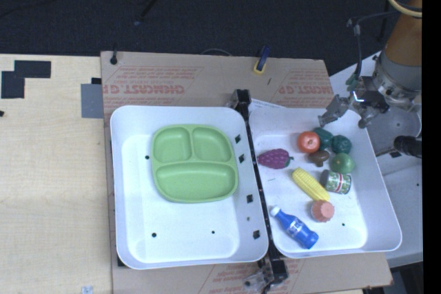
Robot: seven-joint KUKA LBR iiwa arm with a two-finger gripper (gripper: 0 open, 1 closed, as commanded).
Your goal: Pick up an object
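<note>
Grey fingers of the gripper [351,109] stood spread apart with nothing between them, above the far edge of the right bin [382,231]. Just below the jaws lay the red tomato [309,142], beside the dark green vegetable [340,144]; the yellow corn [311,185] and blue bottle [295,227] lay further below.

**Objects in right bin – positions at this frame**

All items loose on the floor of the right bin [386,231]. Purple grape bunch [274,158] at left, near the divider. Red tomato [309,142] toward the far side, with a dark teal piece [340,144] beside it and a small brown item [319,157] just below. Green round fruit [342,163] touches a small can [337,182] lying on its side. Yellow corn cob [310,184] lies diagonally mid-bin; pink round piece [322,211] at its lower end. Blue bottle [295,226], white cap, lies flat nearest the front edge.
</note>
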